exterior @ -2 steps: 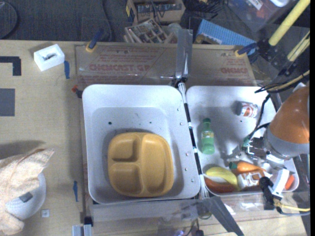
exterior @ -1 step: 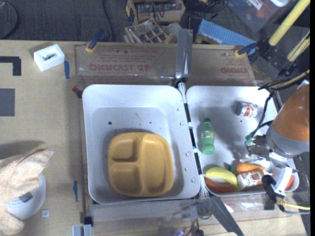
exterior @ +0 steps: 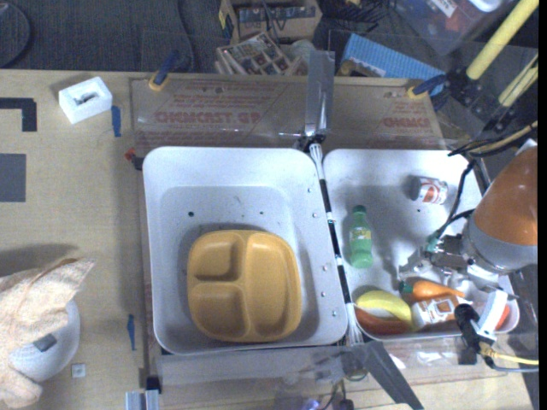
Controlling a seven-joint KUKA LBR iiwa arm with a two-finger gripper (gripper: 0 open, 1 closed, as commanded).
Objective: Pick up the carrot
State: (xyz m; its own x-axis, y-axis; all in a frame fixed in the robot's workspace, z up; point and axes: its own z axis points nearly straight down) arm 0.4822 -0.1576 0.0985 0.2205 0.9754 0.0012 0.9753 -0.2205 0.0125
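The carrot (exterior: pixel 433 291) is orange with a green top. It lies in the right bin (exterior: pixel 385 178) near its front right corner, between a yellow banana (exterior: pixel 382 301) and a white bottle (exterior: pixel 434 313). My gripper (exterior: pixel 438 258) hangs low over the bin, just behind and above the carrot. The grey wrist and orange band (exterior: pixel 513 207) rise to its right. From this angle the wrist hides how the gripper stands relative to the carrot, and I cannot make out any contact.
A green bottle (exterior: pixel 360 237) lies mid-left in the right bin, and a small can (exterior: pixel 430 190) lies at the back. A red item (exterior: pixel 373 319) sits under the banana. The left bin (exterior: pixel 171 186) holds a yellow compartment plate (exterior: pixel 244 282). A cloth (exterior: pixel 38 293) lies on the bench at far left.
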